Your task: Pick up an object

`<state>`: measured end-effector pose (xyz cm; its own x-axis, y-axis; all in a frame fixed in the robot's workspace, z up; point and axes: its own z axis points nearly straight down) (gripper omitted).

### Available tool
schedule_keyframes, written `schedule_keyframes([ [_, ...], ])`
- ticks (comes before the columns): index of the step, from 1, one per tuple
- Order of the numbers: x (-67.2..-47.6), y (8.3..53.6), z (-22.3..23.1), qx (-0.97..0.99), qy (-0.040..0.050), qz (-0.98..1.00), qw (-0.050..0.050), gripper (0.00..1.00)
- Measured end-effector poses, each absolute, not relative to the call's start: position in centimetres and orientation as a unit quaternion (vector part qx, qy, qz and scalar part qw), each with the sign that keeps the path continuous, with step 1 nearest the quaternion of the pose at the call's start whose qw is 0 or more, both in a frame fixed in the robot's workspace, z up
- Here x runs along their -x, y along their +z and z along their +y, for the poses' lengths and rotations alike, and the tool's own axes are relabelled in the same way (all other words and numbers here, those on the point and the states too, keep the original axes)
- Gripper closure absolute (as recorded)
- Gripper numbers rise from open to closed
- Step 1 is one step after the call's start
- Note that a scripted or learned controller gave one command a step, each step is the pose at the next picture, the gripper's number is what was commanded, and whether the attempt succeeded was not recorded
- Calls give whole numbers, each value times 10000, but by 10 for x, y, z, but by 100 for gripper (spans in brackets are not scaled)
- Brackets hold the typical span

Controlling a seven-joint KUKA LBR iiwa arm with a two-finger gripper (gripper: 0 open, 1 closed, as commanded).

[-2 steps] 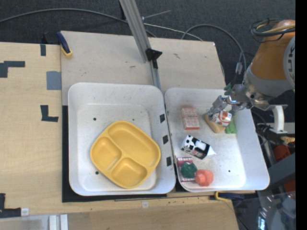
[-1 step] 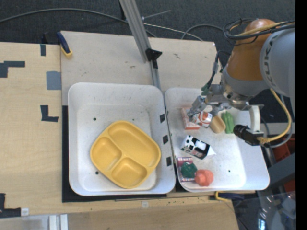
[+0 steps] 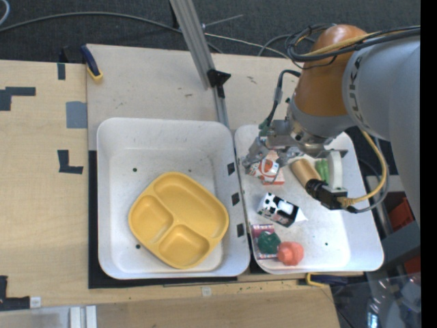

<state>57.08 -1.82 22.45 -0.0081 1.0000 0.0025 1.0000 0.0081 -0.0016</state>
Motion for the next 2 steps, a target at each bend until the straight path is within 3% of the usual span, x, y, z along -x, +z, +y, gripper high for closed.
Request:
schedule_keyframes([
  [2, -589, 231, 91, 7043, -8, -7099, 7, 100],
])
